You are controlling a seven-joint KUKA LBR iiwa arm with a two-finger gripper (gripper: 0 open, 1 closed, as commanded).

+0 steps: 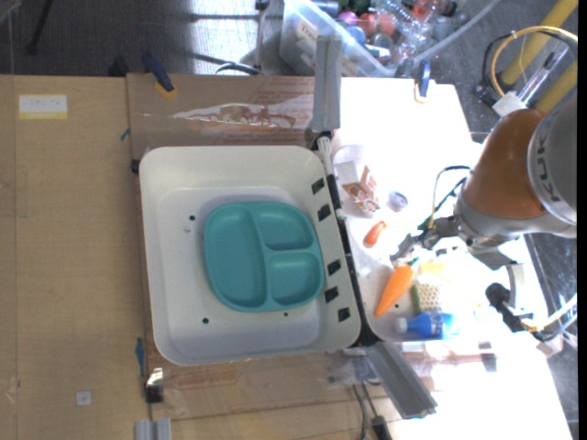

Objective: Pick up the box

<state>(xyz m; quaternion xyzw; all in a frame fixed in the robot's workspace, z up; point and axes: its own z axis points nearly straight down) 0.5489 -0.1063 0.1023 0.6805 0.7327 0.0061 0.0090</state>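
Hovering over the box (427, 293), the arm (514, 177).

teal divided plate (262, 255) in left bin (165, 200); gripper (415, 243) low over carrot (395, 287) and box (363, 189) at right.

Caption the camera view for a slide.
Gripper hovers over right bin clutter near the carrot; teal plate sits left.

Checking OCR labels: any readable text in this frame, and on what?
None legible.
small box: red and white print, too blurred to read.
blue bottle: label too small.
pale sticker on the bench: washed out.
storage tub side label: blurred.
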